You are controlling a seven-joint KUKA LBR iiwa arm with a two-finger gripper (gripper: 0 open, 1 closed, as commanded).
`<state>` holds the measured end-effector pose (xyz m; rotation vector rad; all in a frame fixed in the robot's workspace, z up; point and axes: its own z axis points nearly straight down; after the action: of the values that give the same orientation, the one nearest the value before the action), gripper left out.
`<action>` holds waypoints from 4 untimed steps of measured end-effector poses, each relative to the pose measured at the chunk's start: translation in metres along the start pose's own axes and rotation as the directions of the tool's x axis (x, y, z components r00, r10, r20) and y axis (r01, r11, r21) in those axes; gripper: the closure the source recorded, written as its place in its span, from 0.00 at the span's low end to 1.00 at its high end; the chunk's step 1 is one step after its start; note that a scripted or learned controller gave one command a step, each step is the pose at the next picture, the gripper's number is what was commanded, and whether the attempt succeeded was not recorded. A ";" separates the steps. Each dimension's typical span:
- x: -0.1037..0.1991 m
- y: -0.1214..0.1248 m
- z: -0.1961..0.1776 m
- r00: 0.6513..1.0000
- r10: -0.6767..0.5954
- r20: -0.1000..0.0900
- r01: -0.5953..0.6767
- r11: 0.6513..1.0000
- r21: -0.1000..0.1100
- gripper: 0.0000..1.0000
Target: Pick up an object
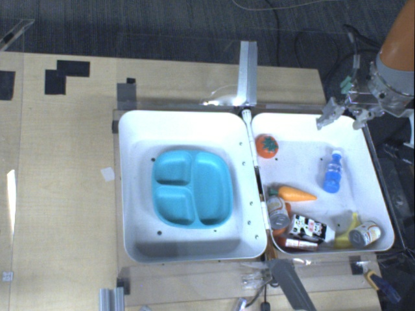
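Observation:
My gripper [342, 119] hangs over the far right corner of the right bin [305, 149], open with nothing between its fingers. Below it in that bin lie a small blue bottle [332, 172], an orange-red round fruit [266, 145] near the dividing wall, and an orange carrot [296, 194]. Along the bin's near side sit a tin can [279, 216], a black printed box [306, 228], a yellow item [346, 228] and a small jar [365, 234]. The bottle is the nearest object to the gripper, a little toward the front and left of it.
The left bin [139, 148] holds a blue divided plate [192, 188]. A metal post [248, 70] stands at the back between the bins. Cables [279, 5] run across the dark floor behind. The arm's orange band [397, 41] is at the upper right.

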<state>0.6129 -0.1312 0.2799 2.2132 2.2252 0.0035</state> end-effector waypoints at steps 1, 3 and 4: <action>-0.019 -0.040 0.149 0.984 0.178 0.000 -0.178 0.984 0.000 0.00; -0.054 0.001 0.192 0.964 0.266 -0.001 -0.266 0.964 -0.005 0.00; -0.052 0.004 0.179 0.966 0.259 -0.001 -0.259 0.966 -0.012 1.00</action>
<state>0.6180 -0.1834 0.1012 2.4780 1.9120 0.0174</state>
